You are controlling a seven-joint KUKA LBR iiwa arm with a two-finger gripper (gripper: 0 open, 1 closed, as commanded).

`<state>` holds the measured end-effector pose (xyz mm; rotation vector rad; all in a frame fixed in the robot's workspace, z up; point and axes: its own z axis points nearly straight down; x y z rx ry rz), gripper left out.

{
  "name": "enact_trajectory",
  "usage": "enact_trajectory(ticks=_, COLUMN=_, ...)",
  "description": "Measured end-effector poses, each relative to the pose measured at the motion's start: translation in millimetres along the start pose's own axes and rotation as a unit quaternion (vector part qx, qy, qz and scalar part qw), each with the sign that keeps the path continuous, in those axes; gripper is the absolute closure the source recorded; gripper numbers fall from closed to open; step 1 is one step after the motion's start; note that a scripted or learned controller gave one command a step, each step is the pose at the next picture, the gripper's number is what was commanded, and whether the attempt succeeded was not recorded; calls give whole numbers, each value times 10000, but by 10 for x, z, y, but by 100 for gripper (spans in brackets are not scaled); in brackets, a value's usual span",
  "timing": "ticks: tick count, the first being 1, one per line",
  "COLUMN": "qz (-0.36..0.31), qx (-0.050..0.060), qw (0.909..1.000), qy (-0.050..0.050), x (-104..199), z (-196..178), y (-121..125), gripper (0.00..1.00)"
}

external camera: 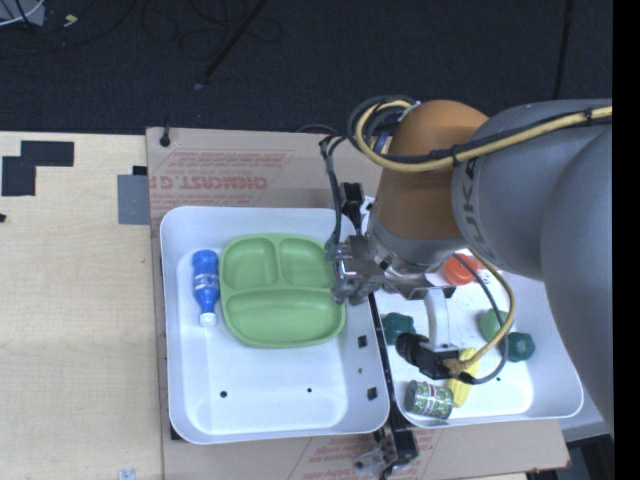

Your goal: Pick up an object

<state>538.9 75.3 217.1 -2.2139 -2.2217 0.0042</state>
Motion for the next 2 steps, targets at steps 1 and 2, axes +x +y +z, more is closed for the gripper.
enact_trajectory(ticks=1, qz=13, qx=0, qw=10000, qy=-6, x=21, z=-24, y=-35, gripper=100)
enact_trajectory(ticks=2, qz=9, qx=-6, qw=10000, qy=-7, x=34, z=-38, y=-35, gripper=100)
